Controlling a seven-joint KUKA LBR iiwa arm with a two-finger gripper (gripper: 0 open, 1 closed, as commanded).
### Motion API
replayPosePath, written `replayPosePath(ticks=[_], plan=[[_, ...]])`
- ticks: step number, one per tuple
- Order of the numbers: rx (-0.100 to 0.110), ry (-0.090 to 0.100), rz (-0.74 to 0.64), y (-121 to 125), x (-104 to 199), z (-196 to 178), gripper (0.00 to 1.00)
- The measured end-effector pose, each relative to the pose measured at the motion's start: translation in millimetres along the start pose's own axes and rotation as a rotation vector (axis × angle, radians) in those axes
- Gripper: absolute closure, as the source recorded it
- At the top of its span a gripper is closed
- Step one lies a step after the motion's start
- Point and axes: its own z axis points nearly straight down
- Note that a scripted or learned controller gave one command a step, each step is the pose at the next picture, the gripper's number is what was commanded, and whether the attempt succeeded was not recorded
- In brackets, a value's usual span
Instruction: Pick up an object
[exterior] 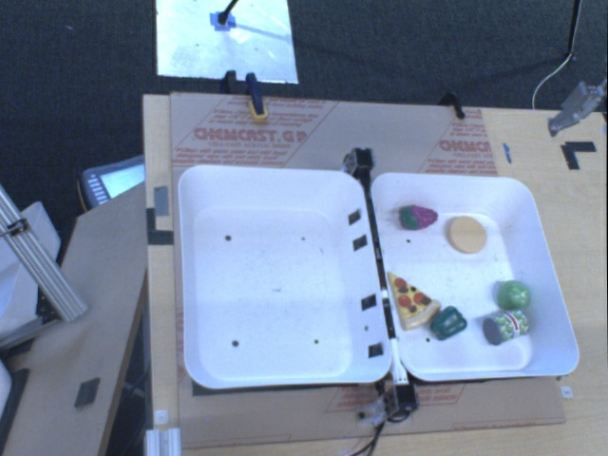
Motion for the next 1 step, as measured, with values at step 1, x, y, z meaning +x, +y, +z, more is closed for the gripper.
replayPosePath(ticks=[1], plan=[[0.004,0.003,-0.003,38.6,1.1,-119.9,0.00]])
